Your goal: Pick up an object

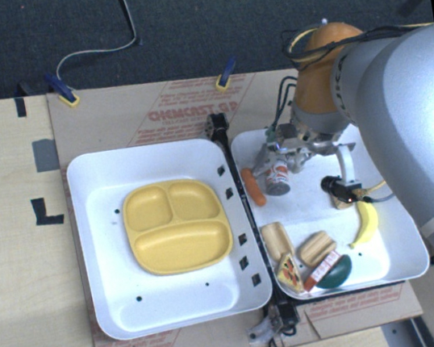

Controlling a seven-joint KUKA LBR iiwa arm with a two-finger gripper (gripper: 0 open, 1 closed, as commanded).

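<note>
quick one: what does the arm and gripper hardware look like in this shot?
The arm is a thick, rounded, glossy silver-grey body coming in from the right. An orange band wraps it above the wrist. Thin dark cables loop beside the band. The gripper is a small cluster of metallic grey and dark parts; its details are too small to make out.

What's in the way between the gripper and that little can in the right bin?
Nothing visible. The gripper sits right over the small can near the right bin's left wall. An orange carrot lies just beside the can, close enough to get bumped.
</note>
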